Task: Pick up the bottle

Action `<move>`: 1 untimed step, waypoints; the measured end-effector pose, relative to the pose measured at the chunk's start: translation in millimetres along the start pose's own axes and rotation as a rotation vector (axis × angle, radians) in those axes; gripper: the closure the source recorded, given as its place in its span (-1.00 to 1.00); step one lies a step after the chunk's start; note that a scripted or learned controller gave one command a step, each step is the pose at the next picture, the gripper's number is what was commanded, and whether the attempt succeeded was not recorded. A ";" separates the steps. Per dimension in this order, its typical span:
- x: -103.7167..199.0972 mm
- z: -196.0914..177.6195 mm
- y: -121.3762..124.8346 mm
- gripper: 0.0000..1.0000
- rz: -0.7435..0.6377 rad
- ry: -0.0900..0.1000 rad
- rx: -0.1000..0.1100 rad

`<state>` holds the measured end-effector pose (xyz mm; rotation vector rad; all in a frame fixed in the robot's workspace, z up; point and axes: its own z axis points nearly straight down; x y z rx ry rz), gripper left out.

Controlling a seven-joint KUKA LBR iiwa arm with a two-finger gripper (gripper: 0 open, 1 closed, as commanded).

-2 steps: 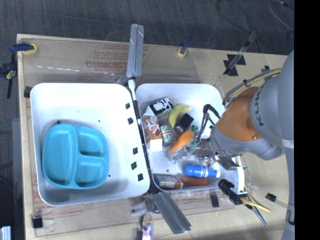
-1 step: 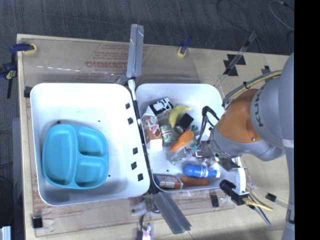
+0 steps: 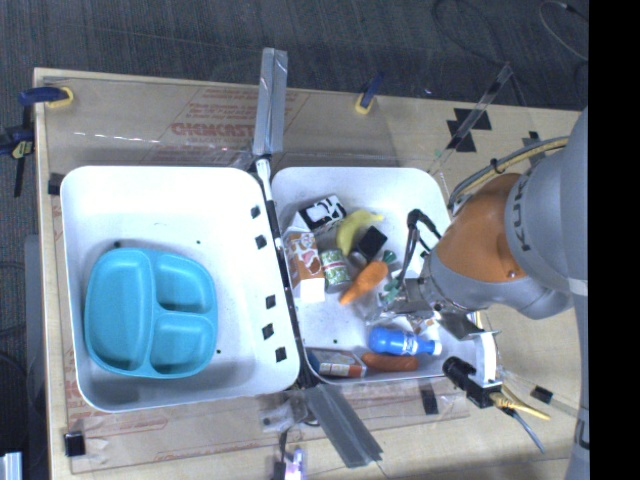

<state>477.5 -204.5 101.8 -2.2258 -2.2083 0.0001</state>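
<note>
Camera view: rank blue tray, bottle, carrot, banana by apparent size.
1. blue tray, by far the largest
2. bottle
3. carrot and banana: look alike, partly hidden, so no ranking between them

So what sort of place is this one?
Likely a robotics lab's bin-picking bench: two white bins on a wooden board, a grey-and-orange arm reaching in, and toy food plus a bottle as test objects.

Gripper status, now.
Gripper: over the right bin, just above the bottle; open or shut cannot be told.
</note>
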 end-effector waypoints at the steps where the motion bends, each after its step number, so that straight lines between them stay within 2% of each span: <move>1: -0.1 0.0 0.0 -1.00 0.000 0.000 0.000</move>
